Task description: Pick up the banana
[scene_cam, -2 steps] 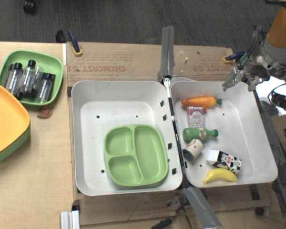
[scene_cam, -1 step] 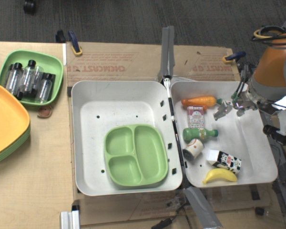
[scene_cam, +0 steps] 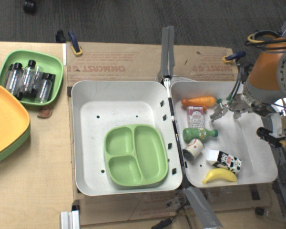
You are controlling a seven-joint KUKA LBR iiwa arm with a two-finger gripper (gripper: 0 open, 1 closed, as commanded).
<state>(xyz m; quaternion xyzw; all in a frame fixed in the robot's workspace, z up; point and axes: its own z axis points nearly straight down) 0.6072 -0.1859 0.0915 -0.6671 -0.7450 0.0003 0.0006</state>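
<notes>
Two white bins; one green divided tray; one banana; one carrot; one green bottle; one pink carton; one cup; one cow-patterned box; one green dish holding four vials; stacked orange plates, number unclear.

The banana is yellow, short and plump, with a gentle curve. It lies flat on the floor of the right bin, down at about five o'clock of that bin, close to the front wall. Its length runs roughly from nine to three o'clock, the back of the curve arching toward twelve and both tips dipping toward six. The left tip narrows to a darker point. At its one o'clock a black-and-white carton lies just beside it, perhaps touching.
</notes>
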